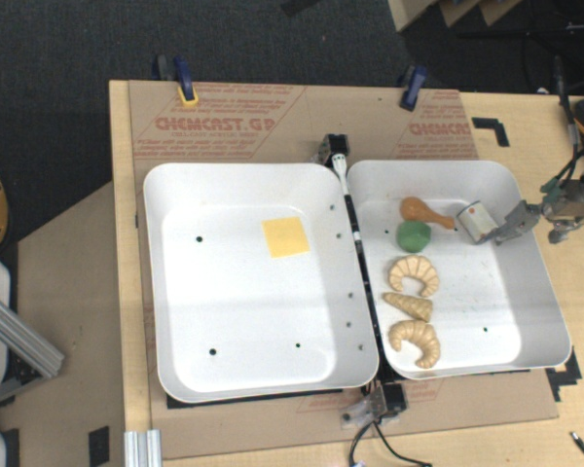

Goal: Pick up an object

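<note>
End effector: the end effector [475, 220] reaches in from the right over the upper part of the right bin [526, 290]; how wide it stands I cannot tell.
Orange piece: an orange spoon-shaped piece [423, 211] lies just left of the end effector.
Green ball: a green ball [414, 235] sits left of and just below the end effector, touching the orange piece.
Pastries: 2 croissants [414, 275] [416, 342] with a cone-shaped piece [410, 305] between them lie in a column below and left of the end effector.
Yellow square: a flat yellow square [285, 237] rests in the left bin [204, 309], well left of the end effector.
Counter: the counter [273, 120] is brown board printed with red lettering, held by 2 blue clamps [184, 78] [412, 86] at the far edge.
Room: dark carpet [88, 27] lies beyond the counter.
</note>
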Robot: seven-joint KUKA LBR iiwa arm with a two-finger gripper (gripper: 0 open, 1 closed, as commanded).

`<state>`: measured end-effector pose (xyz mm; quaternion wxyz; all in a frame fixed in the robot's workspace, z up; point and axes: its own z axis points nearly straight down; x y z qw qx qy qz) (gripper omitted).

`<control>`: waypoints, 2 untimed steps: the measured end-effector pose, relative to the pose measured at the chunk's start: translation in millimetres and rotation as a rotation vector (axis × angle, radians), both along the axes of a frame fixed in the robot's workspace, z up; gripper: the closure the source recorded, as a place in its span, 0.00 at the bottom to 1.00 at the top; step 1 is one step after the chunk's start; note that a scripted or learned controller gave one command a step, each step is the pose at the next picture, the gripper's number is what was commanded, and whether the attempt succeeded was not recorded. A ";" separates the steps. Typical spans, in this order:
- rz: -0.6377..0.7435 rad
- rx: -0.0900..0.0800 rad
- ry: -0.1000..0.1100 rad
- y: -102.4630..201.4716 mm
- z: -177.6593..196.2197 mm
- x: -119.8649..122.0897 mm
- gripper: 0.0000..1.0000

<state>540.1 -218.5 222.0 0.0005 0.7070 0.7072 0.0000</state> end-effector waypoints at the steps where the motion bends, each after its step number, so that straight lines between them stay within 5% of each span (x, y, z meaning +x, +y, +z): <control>1: 0.006 0.010 0.015 89.1 -132.7 -21.5 0.00; 2: 0.000 0.000 -0.002 82.3 -114.2 -17.8 1.00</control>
